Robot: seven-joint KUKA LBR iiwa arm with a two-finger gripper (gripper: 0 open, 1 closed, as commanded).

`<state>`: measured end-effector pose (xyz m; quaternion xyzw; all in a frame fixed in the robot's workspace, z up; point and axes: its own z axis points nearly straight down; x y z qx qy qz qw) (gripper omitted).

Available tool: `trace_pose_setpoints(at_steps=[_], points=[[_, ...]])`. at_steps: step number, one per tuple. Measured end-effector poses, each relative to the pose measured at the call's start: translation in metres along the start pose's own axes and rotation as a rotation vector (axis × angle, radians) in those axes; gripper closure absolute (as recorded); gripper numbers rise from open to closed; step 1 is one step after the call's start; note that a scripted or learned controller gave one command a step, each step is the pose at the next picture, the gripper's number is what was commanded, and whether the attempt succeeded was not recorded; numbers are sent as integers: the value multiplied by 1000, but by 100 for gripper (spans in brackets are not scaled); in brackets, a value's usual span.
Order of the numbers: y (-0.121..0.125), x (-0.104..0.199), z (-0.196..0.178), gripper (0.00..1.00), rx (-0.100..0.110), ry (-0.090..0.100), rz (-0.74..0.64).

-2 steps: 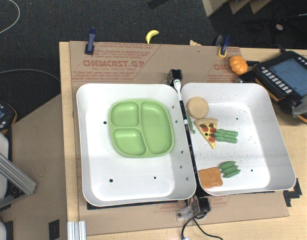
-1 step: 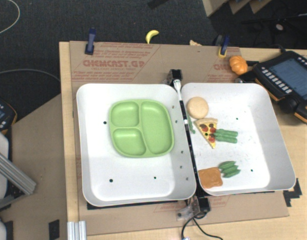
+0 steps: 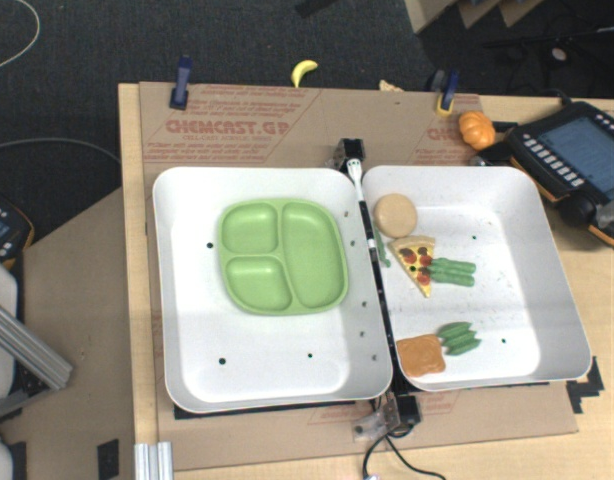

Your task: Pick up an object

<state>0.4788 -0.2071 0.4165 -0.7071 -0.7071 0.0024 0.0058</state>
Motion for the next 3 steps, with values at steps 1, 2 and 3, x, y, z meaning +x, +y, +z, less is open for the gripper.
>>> trace_pose_setpoints(at_steps=[1, 2, 3], points=[[1, -2, -18, 100, -18, -9, -1], [24, 20, -126, 100, -27, -11, -4], [0, 34, -53, 100, -6, -3, 0]])
